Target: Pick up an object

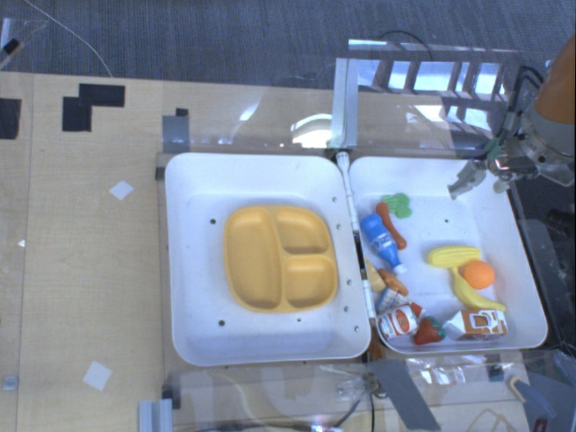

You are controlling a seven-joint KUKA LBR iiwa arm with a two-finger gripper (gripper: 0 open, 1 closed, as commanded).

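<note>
Above the right bin's [531, 318] far right corner, my gripper [479, 175] hangs with its fingers spread apart and nothing between them. Below it lie the toys: a green piece [397, 204], a blue bottle [381, 239], a banana [453, 256], an orange ball [479, 274]. A yellow divided tray [280, 257] sits in the left bin [193, 241].

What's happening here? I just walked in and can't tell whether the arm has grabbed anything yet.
Nothing is grabbed yet. The gripper hangs over the far right corner of the right bin, with nothing between its fingers. The toy food, including a blue bottle, banana and orange, lies untouched below. The left bin holds a yellow divided tray.
</note>
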